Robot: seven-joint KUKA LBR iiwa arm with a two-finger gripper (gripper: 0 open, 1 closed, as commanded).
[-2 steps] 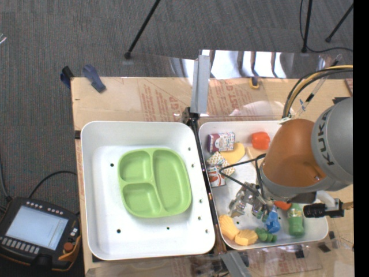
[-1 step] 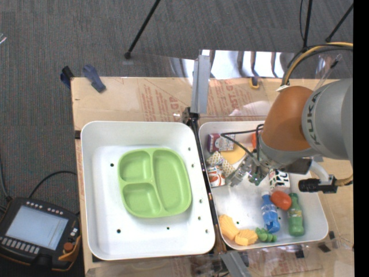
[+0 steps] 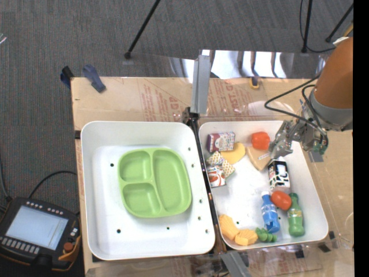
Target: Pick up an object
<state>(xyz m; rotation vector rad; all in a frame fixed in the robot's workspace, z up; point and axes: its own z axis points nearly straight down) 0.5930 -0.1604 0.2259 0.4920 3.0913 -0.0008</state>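
Note:
My gripper hangs over the upper right of the right bin, its fingers pointing down-left with a small gap and nothing between them. Just below its tips lies a black-and-white milk carton. Left of the tips sit a tan cheese wedge and a red-orange block. Further down are a red tomato, a blue bottle and a green bottle.
A brown carton, a yellow slice, checkered packets and a red can crowd the right bin's left side. Orange pieces and green peas lie at its front. The left bin holds a green divided plate.

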